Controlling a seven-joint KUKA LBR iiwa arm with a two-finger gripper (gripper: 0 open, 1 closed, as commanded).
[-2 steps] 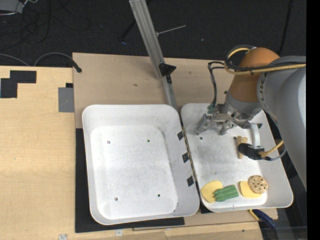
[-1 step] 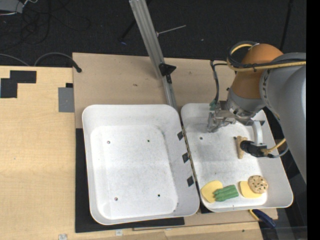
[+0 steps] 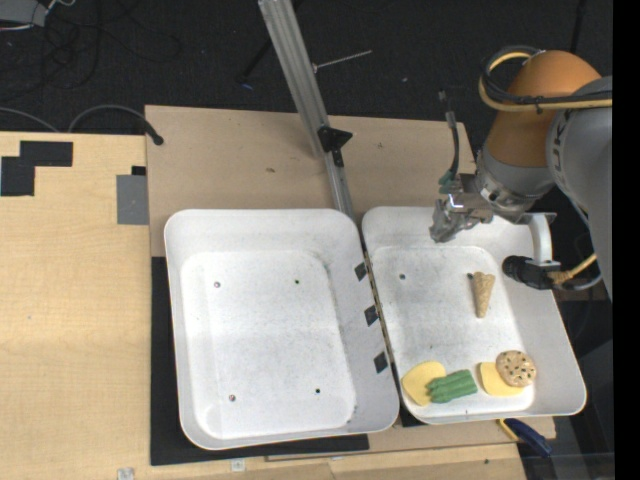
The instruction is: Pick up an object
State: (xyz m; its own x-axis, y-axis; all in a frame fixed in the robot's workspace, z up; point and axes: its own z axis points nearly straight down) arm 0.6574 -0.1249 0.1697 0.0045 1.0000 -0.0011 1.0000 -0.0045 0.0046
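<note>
Even overhead light, dim background, soft shadows, slightly grainy.

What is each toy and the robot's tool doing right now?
tool: over the right bin's far end, nothing seen in it
cone: lying flat in the right bin
cookie: resting on a yellow slice
green piece: lying on another yellow piece

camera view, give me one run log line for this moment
claw: over right bin far edge, holding nothing | cone, cookie, green piece: lying in right bin | pick: not yet done
</note>
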